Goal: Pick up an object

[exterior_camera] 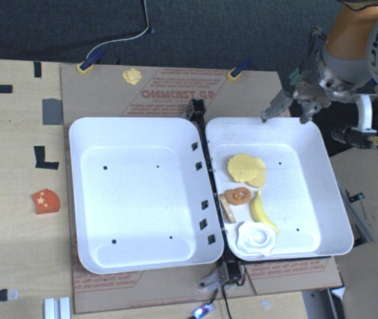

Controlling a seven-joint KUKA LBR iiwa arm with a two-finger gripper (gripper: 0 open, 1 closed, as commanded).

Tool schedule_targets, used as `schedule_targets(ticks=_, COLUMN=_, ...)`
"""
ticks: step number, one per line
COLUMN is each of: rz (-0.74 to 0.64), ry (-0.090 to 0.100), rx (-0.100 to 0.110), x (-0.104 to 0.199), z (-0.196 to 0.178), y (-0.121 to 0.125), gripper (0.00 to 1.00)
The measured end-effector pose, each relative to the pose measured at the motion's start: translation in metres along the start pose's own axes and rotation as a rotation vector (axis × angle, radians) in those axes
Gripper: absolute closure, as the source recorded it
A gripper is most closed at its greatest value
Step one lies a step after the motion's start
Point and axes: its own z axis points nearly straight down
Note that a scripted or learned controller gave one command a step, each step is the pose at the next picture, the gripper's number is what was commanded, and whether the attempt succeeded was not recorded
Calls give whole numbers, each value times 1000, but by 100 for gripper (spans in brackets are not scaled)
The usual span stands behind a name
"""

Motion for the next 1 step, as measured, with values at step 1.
schedule_targets(ticks=1, rz=-2, ry=0, rx=1, x=1, z=-10, y=0, gripper=100)
